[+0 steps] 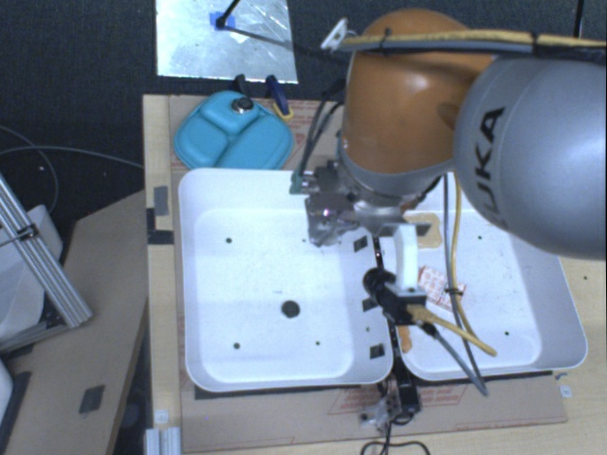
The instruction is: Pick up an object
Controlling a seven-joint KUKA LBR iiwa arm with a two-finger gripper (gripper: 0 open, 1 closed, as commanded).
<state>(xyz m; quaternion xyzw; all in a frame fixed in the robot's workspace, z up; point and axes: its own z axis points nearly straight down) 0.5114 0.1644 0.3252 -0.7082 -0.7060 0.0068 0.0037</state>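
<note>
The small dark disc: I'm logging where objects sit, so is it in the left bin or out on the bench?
In. The small dark disc lies flat on the floor of the left bin, inside its raised white rim.

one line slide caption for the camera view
KUKA arm hangs over the divide between two white bins, a blue container behind them.
</note>
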